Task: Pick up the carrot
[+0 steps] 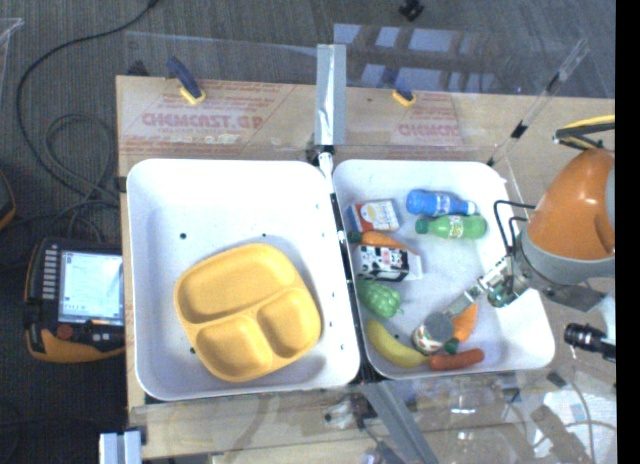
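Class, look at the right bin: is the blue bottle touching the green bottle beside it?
Cannot tell. In the camera view the blue bottle lies right above the green bottle, their edges meeting or nearly so; no clear gap or contact shows.

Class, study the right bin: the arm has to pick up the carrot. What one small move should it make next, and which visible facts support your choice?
Probably a short shift toward the bin's near edge, then a descent. The gripper sits just up and right of the carrot, which lies tilted among a banana and a red sausage-like item. Nothing shows between its fingers, so centring over the carrot comes first.
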`<state>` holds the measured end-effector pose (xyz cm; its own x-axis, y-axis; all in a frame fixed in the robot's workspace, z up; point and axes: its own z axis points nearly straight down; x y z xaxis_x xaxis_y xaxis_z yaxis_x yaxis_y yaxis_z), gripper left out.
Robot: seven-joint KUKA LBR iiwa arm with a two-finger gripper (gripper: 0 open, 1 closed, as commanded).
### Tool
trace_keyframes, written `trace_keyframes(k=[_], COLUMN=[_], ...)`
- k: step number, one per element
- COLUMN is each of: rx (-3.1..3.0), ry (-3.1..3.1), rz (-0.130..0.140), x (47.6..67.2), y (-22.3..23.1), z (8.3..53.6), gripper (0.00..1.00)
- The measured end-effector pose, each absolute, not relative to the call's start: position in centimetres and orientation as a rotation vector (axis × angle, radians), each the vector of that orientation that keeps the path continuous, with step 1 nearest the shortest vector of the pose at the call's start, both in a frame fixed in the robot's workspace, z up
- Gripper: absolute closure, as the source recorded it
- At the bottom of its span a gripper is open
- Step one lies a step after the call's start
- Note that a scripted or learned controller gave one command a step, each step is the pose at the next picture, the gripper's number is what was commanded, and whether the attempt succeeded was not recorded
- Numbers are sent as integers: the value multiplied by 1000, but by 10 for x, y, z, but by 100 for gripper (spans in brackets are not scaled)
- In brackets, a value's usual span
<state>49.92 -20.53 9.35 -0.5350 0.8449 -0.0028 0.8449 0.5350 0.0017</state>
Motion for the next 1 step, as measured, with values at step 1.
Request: trace_keyframes(k=[1], rx=[1508], ry=[2739], rz=[6], x=[503], y=[-205], z=[105], gripper=[100])
